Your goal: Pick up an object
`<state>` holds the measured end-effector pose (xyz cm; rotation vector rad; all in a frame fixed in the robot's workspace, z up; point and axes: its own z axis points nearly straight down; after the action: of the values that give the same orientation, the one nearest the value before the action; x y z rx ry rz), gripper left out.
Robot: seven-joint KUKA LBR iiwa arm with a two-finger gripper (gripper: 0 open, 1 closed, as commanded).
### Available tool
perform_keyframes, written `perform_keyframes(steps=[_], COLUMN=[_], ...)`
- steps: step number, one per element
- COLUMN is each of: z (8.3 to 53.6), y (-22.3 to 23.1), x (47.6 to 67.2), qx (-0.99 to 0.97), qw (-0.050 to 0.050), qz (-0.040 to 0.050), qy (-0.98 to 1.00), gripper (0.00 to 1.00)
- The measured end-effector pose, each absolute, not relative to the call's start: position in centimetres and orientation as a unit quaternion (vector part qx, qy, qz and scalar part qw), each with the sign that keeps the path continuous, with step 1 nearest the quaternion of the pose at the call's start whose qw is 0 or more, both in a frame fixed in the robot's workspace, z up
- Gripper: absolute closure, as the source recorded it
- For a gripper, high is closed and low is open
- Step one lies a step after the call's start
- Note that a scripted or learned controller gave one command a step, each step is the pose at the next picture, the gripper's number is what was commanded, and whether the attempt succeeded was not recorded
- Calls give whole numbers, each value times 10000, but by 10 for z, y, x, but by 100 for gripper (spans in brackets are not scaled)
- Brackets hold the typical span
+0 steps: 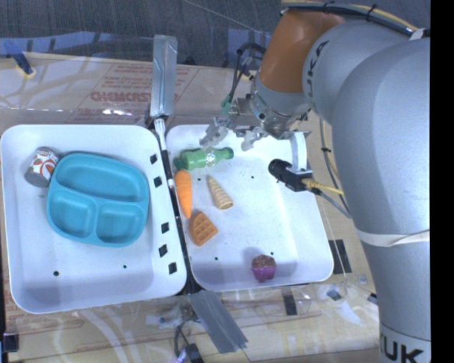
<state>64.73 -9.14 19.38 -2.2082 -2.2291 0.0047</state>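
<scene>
Nearest the camera, the counter (98, 331) edge carries both white bins. Right bin (303, 267): a purple cupcake-like toy (263, 267) lies close to the near wall. Farther in, a waffle-patterned orange piece (202, 228) sits near the left wall, with an orange carrot (184, 192) just beyond it along that wall. A pale cone (220, 192) lies just beside the carrot, to its right, apart from it. Beyond these, a green bottle-shaped toy (204, 158) lies on its side near the far-left corner.

Left bin (30, 278): a blue compartment tray (97, 199) rests in the far half; a round brown-and-white toy (40, 165) touches the tray's far-left corner.

Farthest back, the arm (363, 104) reaches in from the right, orange band (291, 48) above the wrist. The gripper (231, 133) hangs over the far edge of the right bin, just above and beyond the green toy. Jaws spread apart, nothing between them.
</scene>
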Motion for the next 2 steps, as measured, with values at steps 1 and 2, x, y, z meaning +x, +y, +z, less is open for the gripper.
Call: perform_keyframes(steps=[1,2], z=[99,95], y=[-100,-105], x=[632,588], qx=[-6710,-6082], qw=[27,-45], qz=[34,-2], qy=[-7415,-7938], gripper=[0,0])
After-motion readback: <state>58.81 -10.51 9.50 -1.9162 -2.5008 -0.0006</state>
